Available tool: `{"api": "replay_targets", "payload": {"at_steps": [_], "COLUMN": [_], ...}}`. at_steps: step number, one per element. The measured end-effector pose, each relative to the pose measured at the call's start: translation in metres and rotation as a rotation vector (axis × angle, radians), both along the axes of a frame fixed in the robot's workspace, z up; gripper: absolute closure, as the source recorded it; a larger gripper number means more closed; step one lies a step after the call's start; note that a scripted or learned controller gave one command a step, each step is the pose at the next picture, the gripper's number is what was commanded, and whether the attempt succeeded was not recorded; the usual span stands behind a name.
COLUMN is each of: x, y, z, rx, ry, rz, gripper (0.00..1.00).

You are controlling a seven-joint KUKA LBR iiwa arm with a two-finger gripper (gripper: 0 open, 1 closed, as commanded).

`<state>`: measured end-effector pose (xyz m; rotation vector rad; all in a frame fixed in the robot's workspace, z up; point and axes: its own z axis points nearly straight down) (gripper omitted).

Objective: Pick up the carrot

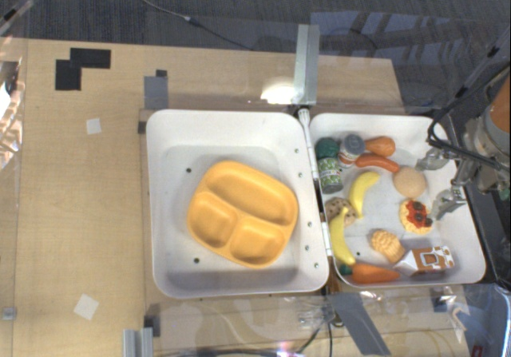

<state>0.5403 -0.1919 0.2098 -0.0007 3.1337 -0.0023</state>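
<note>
Two white bins sit side by side on the surface; the carrot (374, 273) lies flat against the near wall of the right bin (471, 267), just below the crinkly pastry (387, 245) and beside the lower tip of a banana (342, 239). It looks like a light, rigid plastic toy with a smooth, possibly slippery skin, so the thick middle of its body, pinched across its width, seems the safest hold. At the far right edge of that bin, well away from the carrot, the robot's hand (441, 181) hovers with its fingers spread and nothing between them, close to the pizza slice (416, 216). A yellow divided plate (243, 212) rests in the left bin (172, 180)
</note>
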Motion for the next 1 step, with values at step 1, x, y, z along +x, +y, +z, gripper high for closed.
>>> {"api": "replay_targets", "payload": {"at_steps": [1], "x": [0.0022], "y": [0.0063], "z": [-0.1192], "rx": [-0.004], "ry": [-0.011], "rz": [0.02], "gripper": [0.0]}}
